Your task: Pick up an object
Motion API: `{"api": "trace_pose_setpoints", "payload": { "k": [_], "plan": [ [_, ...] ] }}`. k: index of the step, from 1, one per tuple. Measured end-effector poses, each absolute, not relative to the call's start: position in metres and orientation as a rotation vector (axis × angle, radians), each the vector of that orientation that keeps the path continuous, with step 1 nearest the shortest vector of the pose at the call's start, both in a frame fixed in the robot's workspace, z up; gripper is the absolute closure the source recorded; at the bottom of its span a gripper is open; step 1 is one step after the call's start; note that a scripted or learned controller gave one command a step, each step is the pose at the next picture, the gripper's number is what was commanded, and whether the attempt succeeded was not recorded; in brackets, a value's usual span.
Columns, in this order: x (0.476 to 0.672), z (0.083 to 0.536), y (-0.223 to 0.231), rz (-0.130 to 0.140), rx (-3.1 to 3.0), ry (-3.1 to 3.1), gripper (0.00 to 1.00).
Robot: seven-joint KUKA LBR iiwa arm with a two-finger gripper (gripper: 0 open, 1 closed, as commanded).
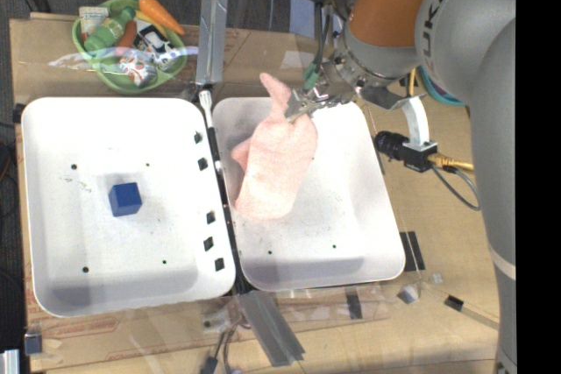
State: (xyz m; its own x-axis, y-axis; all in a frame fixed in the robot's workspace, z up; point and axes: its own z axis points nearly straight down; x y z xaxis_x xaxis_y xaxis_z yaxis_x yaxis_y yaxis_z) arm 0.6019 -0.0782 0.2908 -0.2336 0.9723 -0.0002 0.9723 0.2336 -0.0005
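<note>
**Cloth pinched and hanging over right bin**

Gripper (pixel 302 103) sits upper centre of frame, above the back edge of the right bin (pixel 372 215). Its fingers look clamped on the top of a pink cloth (pixel 273 162); a flap of cloth sticks up past the fingers toward upper left. The rest of the cloth drapes down and left into the middle of the bin, lower end apparently resting on or just above the bin floor, near the divider side. So the pick seems to be in hand, lift not finished.

Left bin (pixel 53 188) holds a blue cube (pixel 125 198), left of centre, well apart from the arm. Green bowl (pixel 131 48) of odds and ends sits upper left of frame, off the bins.

Risks, as I judge them:
- Grip is on a thin fold near one end. Soft cloth can slide out as its hanging weight comes on during the lift.
- Lower end may drag on the bin floor or snag the bin wall between the two bins if the arm moves left before it clears.
- Long hang means swing; a quick move could whip the cloth free.
- Cables at right of frame lie close to the wrist; a twist could tug them.
</note>
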Motion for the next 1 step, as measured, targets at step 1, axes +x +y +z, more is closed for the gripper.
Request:
{"api": "trace_pose_setpoints", "payload": {
  "k": [1],
  "plan": [
    [0.6322,0.2373,-0.1026,0.006,-1.884,-2.507,1.00]
  ]
}}
